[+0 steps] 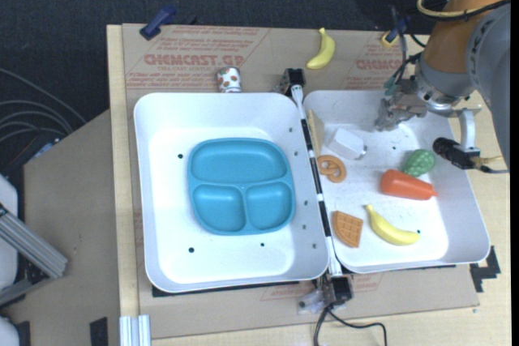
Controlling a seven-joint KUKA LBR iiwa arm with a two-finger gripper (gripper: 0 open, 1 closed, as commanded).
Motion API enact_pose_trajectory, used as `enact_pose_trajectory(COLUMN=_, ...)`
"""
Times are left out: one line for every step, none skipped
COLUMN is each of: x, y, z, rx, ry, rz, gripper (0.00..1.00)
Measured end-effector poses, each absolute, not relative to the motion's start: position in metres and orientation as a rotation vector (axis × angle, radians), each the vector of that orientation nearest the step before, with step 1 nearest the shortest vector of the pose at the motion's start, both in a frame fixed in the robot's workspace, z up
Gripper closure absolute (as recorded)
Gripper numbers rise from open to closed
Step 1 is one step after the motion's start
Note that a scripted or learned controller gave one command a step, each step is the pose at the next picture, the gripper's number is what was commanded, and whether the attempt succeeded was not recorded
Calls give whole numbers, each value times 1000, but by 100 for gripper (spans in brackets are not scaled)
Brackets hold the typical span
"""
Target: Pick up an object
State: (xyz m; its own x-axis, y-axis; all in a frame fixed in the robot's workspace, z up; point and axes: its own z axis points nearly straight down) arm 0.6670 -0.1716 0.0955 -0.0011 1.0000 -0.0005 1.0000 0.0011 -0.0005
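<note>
The right bin point(466, 243) holds a white block point(349, 143), a pretzel point(331, 168), a waffle piece point(348, 228), a yellow banana point(392, 227), an orange carrot point(405, 185) and a green knobbly item point(419, 163). My gripper point(393, 114) hangs low over the far part of this bin, to the right of the white block and above the carrot. Nothing shows in its grasp. The grey arm with its orange band point(462, 24) comes in from the upper right.
The left bin point(154, 174) holds a blue divided plate point(241, 184). On the cardboard behind the bins lie a second yellow banana point(322, 51), a small patterned cup point(229, 79) and a blue item point(156, 23).
</note>
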Motion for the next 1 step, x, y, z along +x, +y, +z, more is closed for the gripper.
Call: enact_pose_trajectory(x=667, y=-172, z=95, rx=2221, ry=2223, rz=-2, gripper=0)
